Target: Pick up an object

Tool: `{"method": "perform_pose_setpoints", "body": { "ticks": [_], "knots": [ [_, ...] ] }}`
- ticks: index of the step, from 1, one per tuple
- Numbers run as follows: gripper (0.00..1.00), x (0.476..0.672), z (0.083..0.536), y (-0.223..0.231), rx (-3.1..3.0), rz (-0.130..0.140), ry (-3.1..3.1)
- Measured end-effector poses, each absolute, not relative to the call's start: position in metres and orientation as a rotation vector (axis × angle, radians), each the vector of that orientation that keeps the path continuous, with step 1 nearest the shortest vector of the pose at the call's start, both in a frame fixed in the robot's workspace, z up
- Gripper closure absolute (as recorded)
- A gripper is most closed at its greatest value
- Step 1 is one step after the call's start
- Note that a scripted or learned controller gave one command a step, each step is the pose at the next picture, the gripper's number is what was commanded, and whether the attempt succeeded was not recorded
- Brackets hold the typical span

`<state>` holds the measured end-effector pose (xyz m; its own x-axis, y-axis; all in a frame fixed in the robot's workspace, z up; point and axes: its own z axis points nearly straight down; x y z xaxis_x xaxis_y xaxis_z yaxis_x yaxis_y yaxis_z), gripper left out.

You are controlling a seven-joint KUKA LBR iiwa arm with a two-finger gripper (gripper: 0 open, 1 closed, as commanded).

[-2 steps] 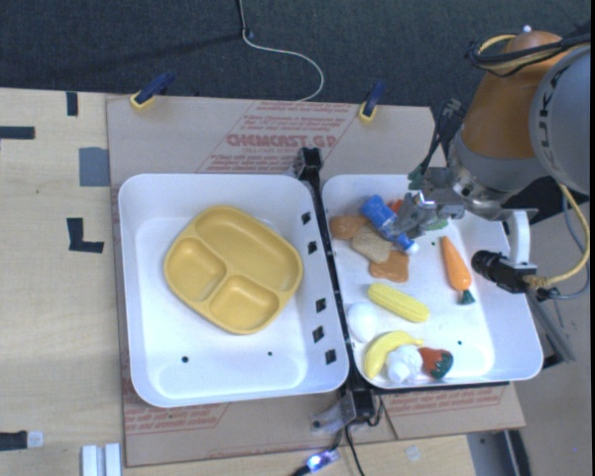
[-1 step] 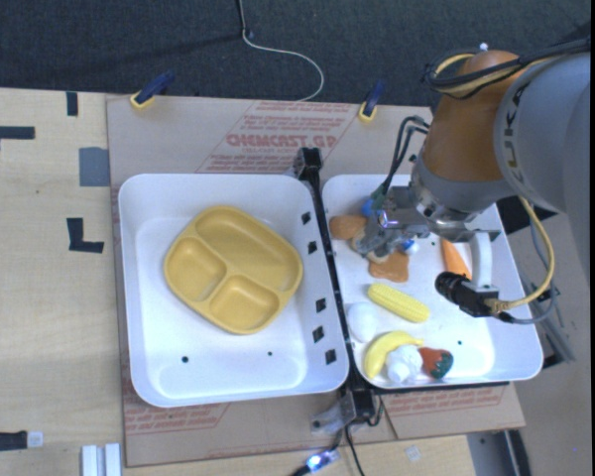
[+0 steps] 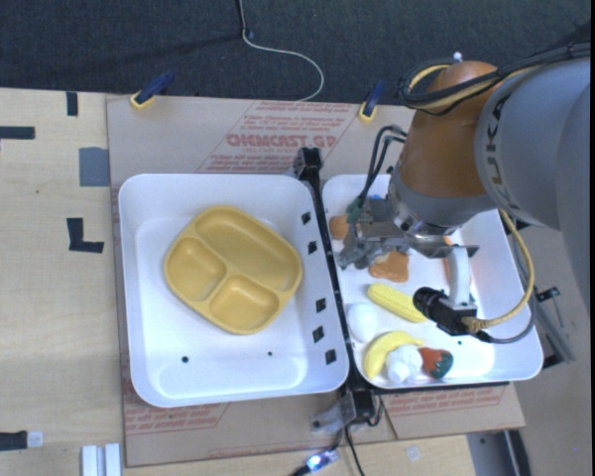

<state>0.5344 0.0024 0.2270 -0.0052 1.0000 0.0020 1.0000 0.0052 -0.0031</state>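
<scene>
- At the right bin's (image 3: 516, 360) near edge lie a banana (image 3: 385, 347), a white ball (image 3: 402, 367) and a red-and-teal toy (image 3: 436, 362); they touch, so picking one risks dragging another.
- Mid-bin, the corn cob (image 3: 397, 301) lies apart, the easier target.
- Beyond, the gripper (image 3: 369, 248) hovers beside an orange piece (image 3: 389, 266); whether the jaws are released or clenched I cannot tell.
- The left bin (image 3: 139, 266) holds a yellow tray (image 3: 233, 266).
</scene>
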Motion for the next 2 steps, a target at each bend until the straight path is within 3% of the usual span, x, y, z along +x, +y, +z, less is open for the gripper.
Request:
{"method": "perform_pose_setpoints", "body": {
  "ticks": [2],
  "knots": [
    [1.00, 0.485, 0.234, 0.069, -2.213, 0.004, -2.225]
  ]
}}
